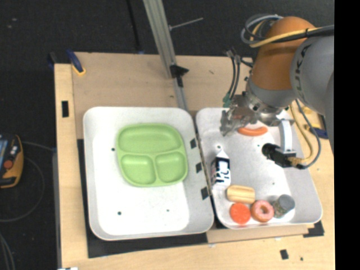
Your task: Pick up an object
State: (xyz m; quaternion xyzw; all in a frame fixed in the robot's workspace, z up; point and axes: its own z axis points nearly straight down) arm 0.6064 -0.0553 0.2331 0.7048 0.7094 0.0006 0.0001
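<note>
My gripper (229, 122) hangs over the far left part of the right bin (306, 190), below the orange band of the arm. Just right of it, an orange sausage-shaped thing (252, 131) lies on the bin floor, partly under the wrist. A white bottle with a black label (222, 169) lies nearer the front, below the gripper. Along the front of the bin lie a tan bread roll (241, 194), a red-orange ball (240, 214), a pink doughnut (262, 211) and a grey cylinder (284, 203).
The left bin (101, 207) holds a green divided plate (152, 153). A metal rail (163, 35) slants down from the back toward the gap between the bins. The wooden bench (124, 80) surrounds both bins.
</note>
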